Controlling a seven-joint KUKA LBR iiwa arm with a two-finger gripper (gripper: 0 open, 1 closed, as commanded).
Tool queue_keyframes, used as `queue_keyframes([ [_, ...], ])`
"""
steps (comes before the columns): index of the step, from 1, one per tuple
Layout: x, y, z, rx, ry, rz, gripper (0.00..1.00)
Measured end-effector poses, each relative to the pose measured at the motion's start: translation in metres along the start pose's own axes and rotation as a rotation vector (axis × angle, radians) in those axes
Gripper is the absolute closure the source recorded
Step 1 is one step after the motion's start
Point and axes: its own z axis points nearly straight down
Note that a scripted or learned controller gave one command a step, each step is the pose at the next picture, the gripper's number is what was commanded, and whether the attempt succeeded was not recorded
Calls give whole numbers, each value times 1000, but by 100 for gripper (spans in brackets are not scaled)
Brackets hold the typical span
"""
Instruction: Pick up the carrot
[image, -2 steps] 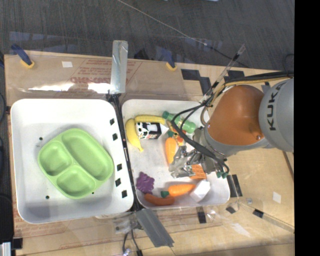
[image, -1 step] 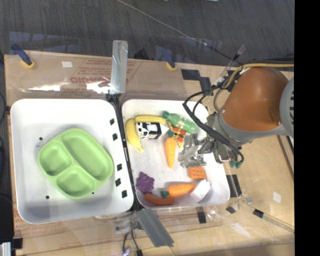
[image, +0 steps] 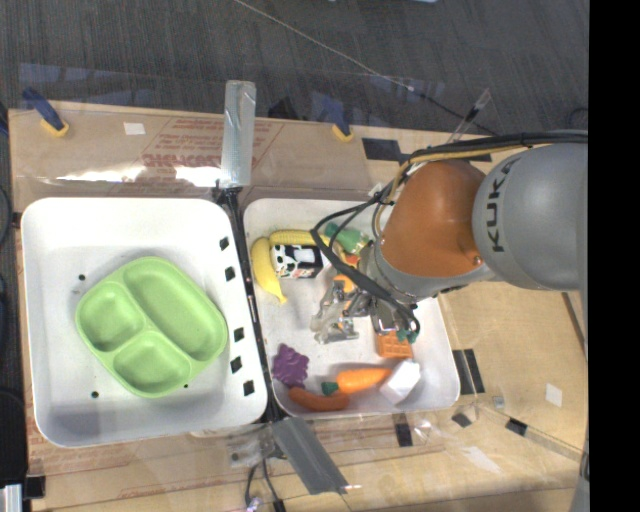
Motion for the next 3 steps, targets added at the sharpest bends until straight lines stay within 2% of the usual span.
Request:
queue_keyframes([
  [1,5,-52,-69,7,-12,-189,100],
  [2,36,-21,18,0,-2,-82,100],
  [3,43,95,-73,1,-16,8,100],
])
